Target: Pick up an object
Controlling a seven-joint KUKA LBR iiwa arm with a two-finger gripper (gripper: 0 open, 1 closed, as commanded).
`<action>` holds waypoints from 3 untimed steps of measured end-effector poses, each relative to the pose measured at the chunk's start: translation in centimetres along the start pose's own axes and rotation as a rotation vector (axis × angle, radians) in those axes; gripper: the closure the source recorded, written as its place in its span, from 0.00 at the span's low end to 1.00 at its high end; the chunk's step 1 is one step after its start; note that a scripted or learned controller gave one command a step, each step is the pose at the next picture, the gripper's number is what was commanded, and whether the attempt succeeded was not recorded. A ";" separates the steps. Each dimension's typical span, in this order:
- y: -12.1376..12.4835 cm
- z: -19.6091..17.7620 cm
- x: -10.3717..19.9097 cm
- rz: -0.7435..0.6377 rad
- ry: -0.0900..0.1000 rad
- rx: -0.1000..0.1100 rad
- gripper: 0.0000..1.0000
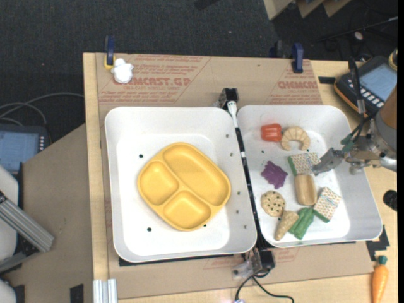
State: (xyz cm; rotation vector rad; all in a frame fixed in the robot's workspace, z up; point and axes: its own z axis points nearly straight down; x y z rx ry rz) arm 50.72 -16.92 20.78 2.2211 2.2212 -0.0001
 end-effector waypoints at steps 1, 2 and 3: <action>0.8 12.5 1.3 -0.004 -0.003 -0.009 0.00; 0.5 11.3 1.2 0.001 -0.002 -0.004 1.00; 4.4 -0.2 10.0 -0.012 0.003 -0.015 1.00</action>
